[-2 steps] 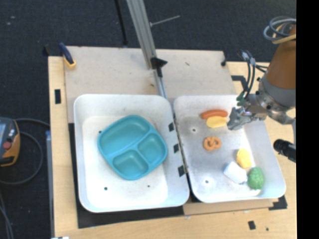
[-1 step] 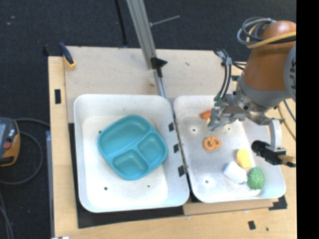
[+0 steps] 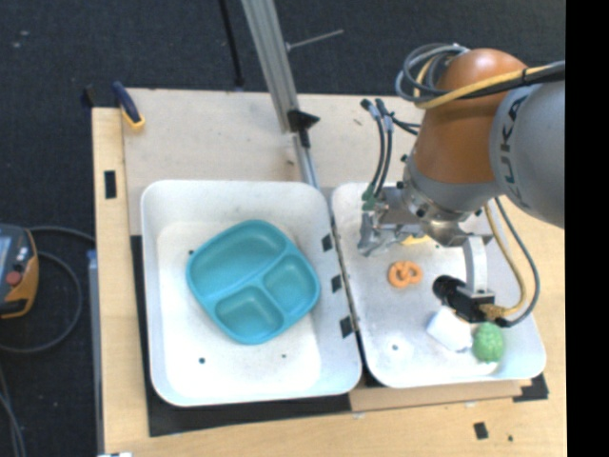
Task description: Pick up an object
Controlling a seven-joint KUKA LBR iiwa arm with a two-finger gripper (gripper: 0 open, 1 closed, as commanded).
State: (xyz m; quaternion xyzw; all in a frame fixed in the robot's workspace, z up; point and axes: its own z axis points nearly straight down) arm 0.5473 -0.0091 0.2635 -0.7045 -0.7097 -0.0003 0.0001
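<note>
Currently: gripper (image 3: 373, 238) sits low over the right bin (image 3: 400, 355), at about 10 o'clock of the bin's floor, close to the wall shared with the neighbouring bin. Open or closed: cannot tell, since wrist hardware and cables crowd that spot. No object is seen held in it.

Nearest item is a small orange pretzel-shaped piece (image 3: 404, 274) at 4 o'clock from the gripper. It is near but apart, lying flat on the bin floor.

Further out on roughly the same bearing, 4 to 5 o'clock, is a white block (image 3: 445, 328). A green lump (image 3: 488, 343) lies at the block's 3 o'clock, just beside it, possibly touching. Both sit in the bin's 5 o'clock corner.

At 9 o'clock from the gripper, across the shared wall, is the left bin (image 3: 171, 208). It carries a blue divided plate (image 3: 252, 281) with three compartments, set askew near the middle.

The arm (image 3: 466, 131) comes in from 3 o'clock and bulks over the right bin's 12 to 2 o'clock stretch. A metal post (image 3: 271, 55) rises at 12 o'clock, behind the gap between the bins. The bench (image 3: 190, 131) is pale wood around them.

Progress, as judged: the pick is not yet made, and every object rests on a bin floor. The whole grasp is left to do: settle on a target, get over it, close, lift. The orange piece looks the likeliest target, being closest. The gripper stands beside it rather than above it, so a shift toward 4 o'clock would come first.
</note>
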